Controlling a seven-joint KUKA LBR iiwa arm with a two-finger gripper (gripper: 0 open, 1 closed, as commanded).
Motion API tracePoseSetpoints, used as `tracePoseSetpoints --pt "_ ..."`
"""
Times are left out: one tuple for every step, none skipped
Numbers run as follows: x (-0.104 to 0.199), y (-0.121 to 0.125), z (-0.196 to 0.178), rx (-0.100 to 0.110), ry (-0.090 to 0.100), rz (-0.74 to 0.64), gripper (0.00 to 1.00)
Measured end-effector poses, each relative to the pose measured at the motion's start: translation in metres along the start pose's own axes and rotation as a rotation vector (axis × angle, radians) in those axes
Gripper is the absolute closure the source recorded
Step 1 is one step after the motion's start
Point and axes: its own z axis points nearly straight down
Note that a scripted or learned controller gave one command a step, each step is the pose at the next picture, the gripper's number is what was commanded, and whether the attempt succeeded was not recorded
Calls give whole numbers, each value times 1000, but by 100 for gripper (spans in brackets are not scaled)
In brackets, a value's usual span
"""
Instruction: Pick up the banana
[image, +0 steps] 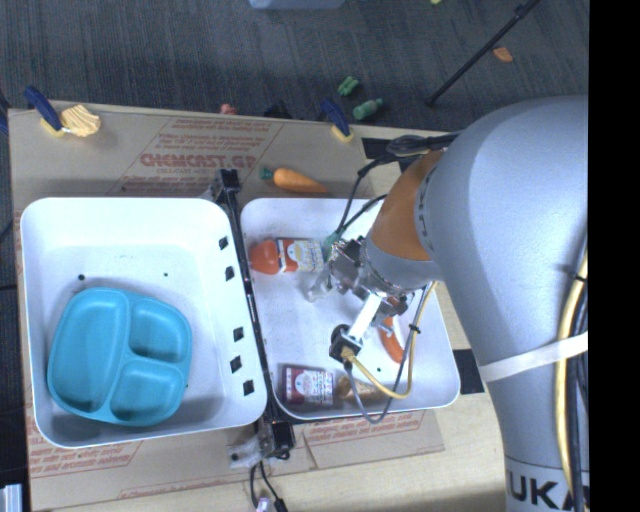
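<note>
Banana search first: raise gripper (335, 268) (closure cannot be told) clear of right bin (290, 335), check beneath arm (500, 250), then descend centred across its middle.

far half of left bin (120, 215) bare, bottle (285, 256) and packet (310, 385) crowd right bin (290, 322)
</note>
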Motion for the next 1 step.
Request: tracePoseSetpoints --pt "-37 4 -66 -3 1 -29 0"
